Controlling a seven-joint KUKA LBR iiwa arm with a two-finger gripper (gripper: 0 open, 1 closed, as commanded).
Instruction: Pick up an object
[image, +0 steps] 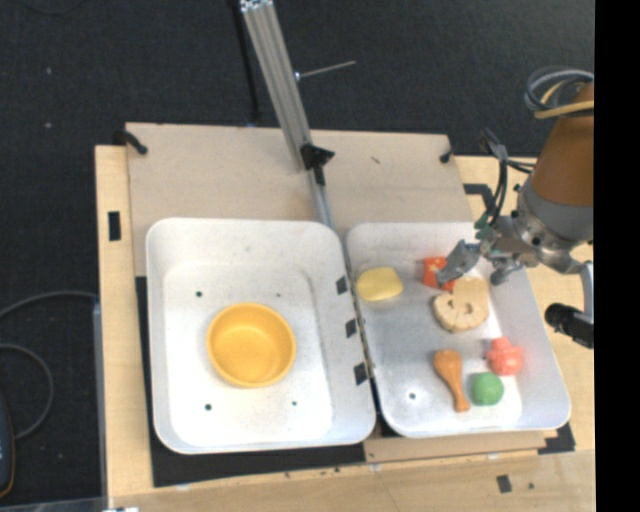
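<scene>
The two-finger gripper (468, 262), fingers spread, hovers in the right bin (400, 400) above a tan, round toy cookie (461, 307); it looks light, rigid, best pinched across its edges.

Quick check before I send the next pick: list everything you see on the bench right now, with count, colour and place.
Left bin: one, white, left half of bench.
Right bin: one, white, beside the left bin.
Bowl: one, yellow, in left bin, toward its front.
Pale yellow lump: one, right bin, near its left wall.
Small orange-red piece: one, right bin, by the pincer.
Tan round piece: one, right bin, centre.
Drumstick-shaped piece: one, orange-brown, right bin, front.
Green ball: one, right bin, front right.
Red-pink piece: one, just behind the green ball.
Metal pole: one, grey, rising behind the bins.
Arm: one, grey and orange, right side.
Pincer: one, over the right bin's back.
</scene>
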